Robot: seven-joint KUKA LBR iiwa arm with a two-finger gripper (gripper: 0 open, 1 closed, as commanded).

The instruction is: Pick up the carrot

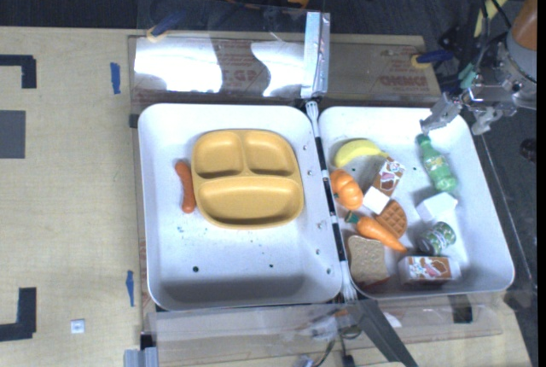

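Carrot [380, 231] in right bin [495, 250], long axis diagonal, tip pointing lower right. Gripper [461, 111] well apart, upper right of frame, open, holding nothing.

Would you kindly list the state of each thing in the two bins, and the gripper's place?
carrot: lying flat in the right bin, ungrasped
sausage: lying left of the tray
yellow divided tray: upright in the left bin
green bottle: on its side
banana: lying at the bin's far side
bread slice: flat
can: tipped over
gripper: above the right bin's far corner
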